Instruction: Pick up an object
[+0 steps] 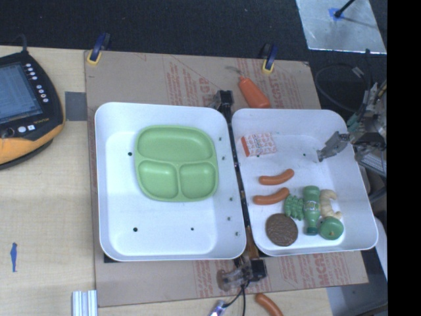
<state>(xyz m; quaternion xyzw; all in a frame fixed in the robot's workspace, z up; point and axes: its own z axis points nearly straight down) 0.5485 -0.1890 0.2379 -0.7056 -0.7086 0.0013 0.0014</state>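
Left of the two sausages (273,186), which are orange-red, a pale green divided plate (176,162) lies in a white bin (118,236). Below them sit a dark brown round patty (281,230) and green toy vegetables (317,212); above them, a red-and-white printed packet (258,144). The table (39,209) is light wood.

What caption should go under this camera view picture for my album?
Robot gripper hovers over the right white bin of toy food; a green divided plate sits in the left white bin.
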